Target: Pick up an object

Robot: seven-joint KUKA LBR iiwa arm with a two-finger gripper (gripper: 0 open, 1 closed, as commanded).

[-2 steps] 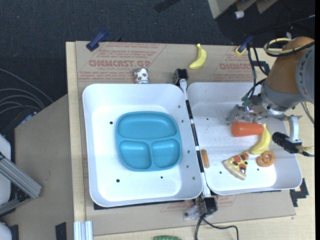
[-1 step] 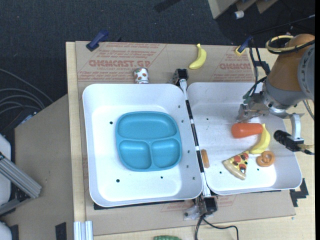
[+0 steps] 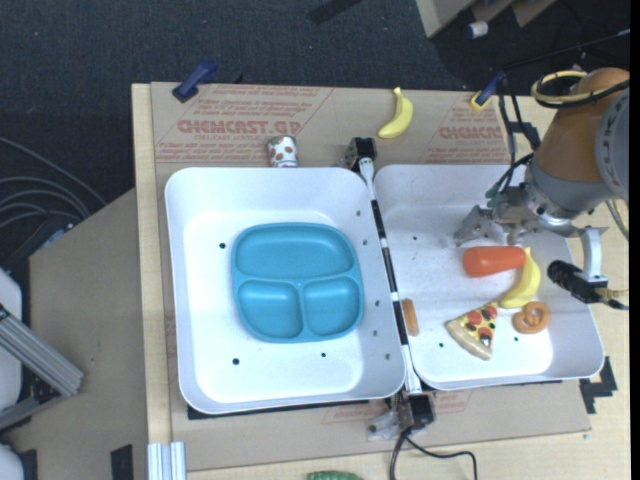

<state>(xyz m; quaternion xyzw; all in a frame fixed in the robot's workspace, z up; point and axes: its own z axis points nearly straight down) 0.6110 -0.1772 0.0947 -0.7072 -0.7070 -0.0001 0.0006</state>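
Presently, one gripper [image 3: 497, 223] is recorded low over the far part of the right bin [image 3: 440, 193], its fingers spread apart with nothing seen between them.

Item nearest: an orange carrot-shaped toy [image 3: 492, 260], lying just below the fingertips toward the camera, seemingly not touched. Its long axis is laid across the bin, roughly side to side, crosswise to the direction from gripper to toy. A short advance toward the camera and down is judged sufficient to straddle it, the fingers closing across its narrow width.

Items further from the gripper: a yellow banana [image 3: 524, 282] touching the carrot's outer end; a small doughnut [image 3: 531, 317] just beyond that; a pizza slice [image 3: 474, 331] nearer the bin's front edge.

Item well apart: a blue divided plate [image 3: 296, 280] held in the left bin [image 3: 200, 268], across the divider.

A crowded grasp is judged possible, the banana lying close.
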